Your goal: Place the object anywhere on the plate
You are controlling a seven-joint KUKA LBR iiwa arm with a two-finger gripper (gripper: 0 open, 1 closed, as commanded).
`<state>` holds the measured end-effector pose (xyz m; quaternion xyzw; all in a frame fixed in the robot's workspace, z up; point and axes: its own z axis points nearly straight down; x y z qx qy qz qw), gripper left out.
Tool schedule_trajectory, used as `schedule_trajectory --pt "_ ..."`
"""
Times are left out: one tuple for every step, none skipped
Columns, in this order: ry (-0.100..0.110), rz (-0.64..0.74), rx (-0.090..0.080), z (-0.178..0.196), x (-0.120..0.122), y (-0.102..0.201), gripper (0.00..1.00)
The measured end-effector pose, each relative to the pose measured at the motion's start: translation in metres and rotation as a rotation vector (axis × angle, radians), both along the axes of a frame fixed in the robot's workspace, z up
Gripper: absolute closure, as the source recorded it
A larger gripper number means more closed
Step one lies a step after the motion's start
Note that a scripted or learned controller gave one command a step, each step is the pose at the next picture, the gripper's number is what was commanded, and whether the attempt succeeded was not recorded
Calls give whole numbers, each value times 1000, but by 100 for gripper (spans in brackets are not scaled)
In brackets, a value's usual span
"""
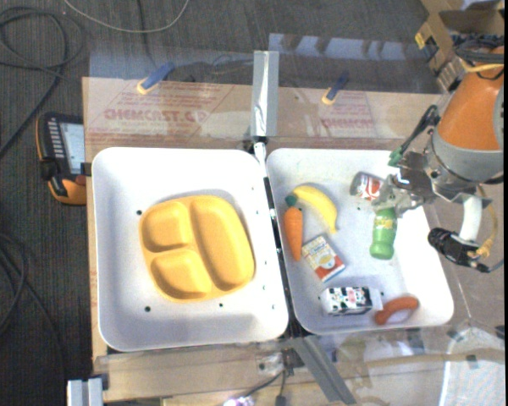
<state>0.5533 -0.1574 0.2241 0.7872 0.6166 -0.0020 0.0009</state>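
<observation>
Orange band and grey wrist lean in from the right, over the far right corner of the right bin, with the arm bent down toward the bin floor. The gripper hangs low at the end of it, right above the top of a green bottle that lies lengthwise near the bin's right side. Whether the claw is apart or closed I cannot tell from here; the dark metal parts blur together. Just to the gripper's left lies a red and white can, tipped on its side.

Further left in the same bin are a yellow banana, an orange carrot close by the bin's left wall, and a small red juice carton just right of the carrot. Nearer the front edge lie a black and white carton and a red sausage, close beside each other.

The yellow plate, with three compartments, sits in the middle of the left bin, well apart from the gripper.
</observation>
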Motion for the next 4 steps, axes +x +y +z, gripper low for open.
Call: schedule_trajectory --pt "0 58 3 16 8 64 100" --pt "2 185 4 -42 42 140 100" --pt "2 381 4 -41 37 235 100" --pt "2 381 5 -41 37 235 0"
